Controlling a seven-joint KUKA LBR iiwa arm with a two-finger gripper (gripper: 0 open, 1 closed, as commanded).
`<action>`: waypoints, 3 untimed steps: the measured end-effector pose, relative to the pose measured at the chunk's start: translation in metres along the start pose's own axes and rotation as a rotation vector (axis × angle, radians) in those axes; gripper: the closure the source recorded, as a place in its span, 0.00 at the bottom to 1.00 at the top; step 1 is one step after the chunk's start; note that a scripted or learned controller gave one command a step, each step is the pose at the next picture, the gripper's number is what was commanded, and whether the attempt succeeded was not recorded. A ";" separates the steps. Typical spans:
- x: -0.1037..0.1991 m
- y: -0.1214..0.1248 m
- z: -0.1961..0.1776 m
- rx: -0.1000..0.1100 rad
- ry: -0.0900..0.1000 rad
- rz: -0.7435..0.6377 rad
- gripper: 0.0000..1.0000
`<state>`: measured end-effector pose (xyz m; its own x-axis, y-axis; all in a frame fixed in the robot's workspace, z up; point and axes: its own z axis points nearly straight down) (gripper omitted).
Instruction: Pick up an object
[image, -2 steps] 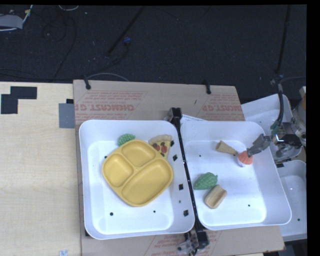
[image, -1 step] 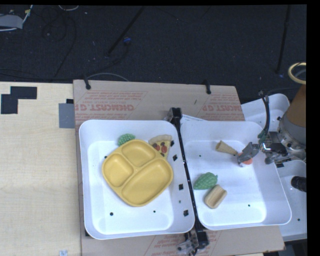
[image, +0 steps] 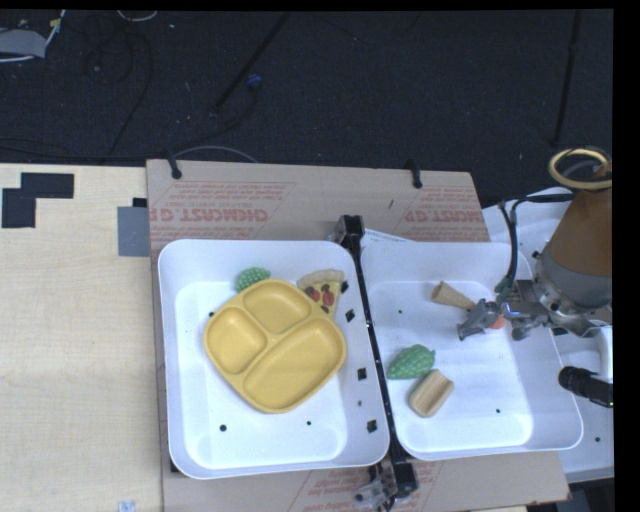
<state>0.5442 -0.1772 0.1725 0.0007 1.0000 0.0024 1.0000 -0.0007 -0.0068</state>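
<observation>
Gripper (image: 478, 322) sits low over the right bin (image: 545, 425), toward its right side, pointing left. Fingers are small and dark at this scale; can't tell whether they're apart or together, and nothing is clearly clamped between them. A small orange-red spot shows right at the fingertip area, can't tell what it is.

Just left and slightly far of the fingertips: a tan wedge-shaped piece (image: 452, 294), lying on the bin floor, near the gripper but apart from it. Near-left of the gripper: a green leafy toy (image: 411, 361), and just beside it on the near-right a tan bread-roll-like block (image: 431, 392); the two look touching or almost touching. All three rest on the bin floor.

Behind the gripper the wrist runs right to the arm body (image: 582, 245), orange-brown section with a yellowish ring on top, at the right edge of the bench.

Left bin (image: 190, 300): a yellow divided plate (image: 275, 344) with three compartments lies rotated, taking up the middle. A green toy (image: 253, 276) pokes out at the plate's far-left edge, a pizza-slice toy (image: 323, 289) at its far-right edge, both just beside or touching the plate.

Both bins sit on a cardboard sheet (image: 300, 205) with printed lettering, a black divider between them; light wood bench surface (image: 70, 350) to the left
</observation>
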 end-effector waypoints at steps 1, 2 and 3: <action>0.011 0.000 0.052 0.001 0.001 0.000 0.00; 0.009 0.000 0.039 -0.001 -0.001 0.005 1.00; 0.015 0.003 -0.022 -0.010 -0.003 -0.003 1.00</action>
<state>0.5478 -0.1625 0.1948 -0.0025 1.0000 -0.0006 1.0000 0.0025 0.0036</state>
